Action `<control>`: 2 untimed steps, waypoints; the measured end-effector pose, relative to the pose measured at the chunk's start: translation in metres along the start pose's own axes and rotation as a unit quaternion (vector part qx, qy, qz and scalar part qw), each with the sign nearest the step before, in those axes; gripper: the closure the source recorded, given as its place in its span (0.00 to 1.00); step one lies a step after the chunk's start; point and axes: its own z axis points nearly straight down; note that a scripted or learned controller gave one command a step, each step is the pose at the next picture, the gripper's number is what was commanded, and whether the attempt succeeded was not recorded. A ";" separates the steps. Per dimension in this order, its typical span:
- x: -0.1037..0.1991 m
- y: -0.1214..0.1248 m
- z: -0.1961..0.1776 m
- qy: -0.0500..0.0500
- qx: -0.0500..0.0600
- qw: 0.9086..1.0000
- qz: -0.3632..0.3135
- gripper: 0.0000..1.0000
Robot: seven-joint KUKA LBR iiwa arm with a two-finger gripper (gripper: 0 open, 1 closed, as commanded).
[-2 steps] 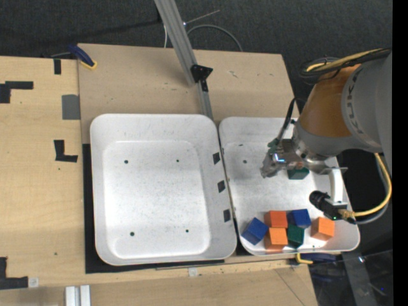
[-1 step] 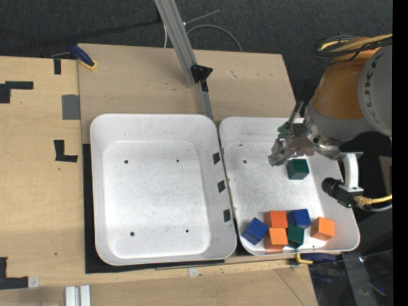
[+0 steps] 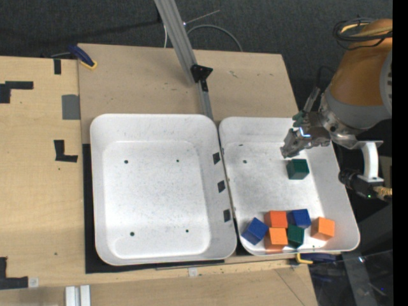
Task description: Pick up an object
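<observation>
A dark green cube (image 3: pixel 297 169) lies alone on the floor of the right bin (image 3: pixel 255 171), in its upper right part. My gripper (image 3: pixel 293 146) hangs just above and slightly left of that cube, reaching in from the right below the arm's orange band. The cube looks to rest on the bin floor, apart from the gripper. Along the bin's near edge sits a cluster of cubes: a blue one (image 3: pixel 254 230), two orange ones (image 3: pixel 278 219) (image 3: pixel 277 236), another blue (image 3: pixel 299 218), a dark green (image 3: pixel 295 234) and an orange one (image 3: pixel 324 228).
The left bin (image 3: pixel 153 183) adjoins the right bin along a shared rim with black clips (image 3: pixel 220 185). A slanted metal pole (image 3: pixel 182 37) rises behind the bins. The arm's body (image 3: pixel 363 88) overhangs the right bin's far right corner.
</observation>
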 end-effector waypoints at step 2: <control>0.110 0.012 0.036 0.001 0.004 1.000 -0.003 1.00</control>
